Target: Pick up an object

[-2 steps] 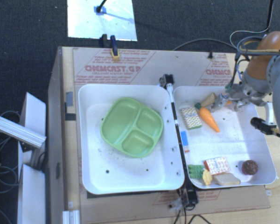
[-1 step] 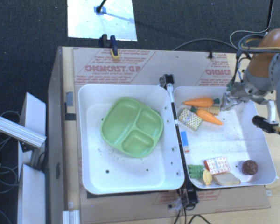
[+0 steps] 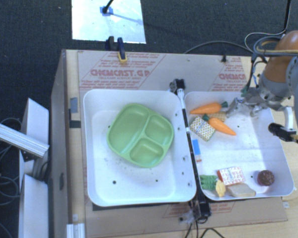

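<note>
My gripper [image 3: 238, 104] hangs over the right bin's [image 3: 268, 148] far edge, just beside two carrots [image 3: 216, 115]; whether it is apart or closed I cannot tell. The left bin [image 3: 97, 148] holds a green divided plate [image 3: 140, 134], well apart.

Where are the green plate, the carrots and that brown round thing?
green plate [image 3: 140, 134]: camera view, its middle divider.
carrot [image 3: 208, 108]: camera view, mid-body.
second carrot [image 3: 222, 127]: camera view, mid-body.
brown round thing [image 3: 265, 177]: camera view, its top.
</note>
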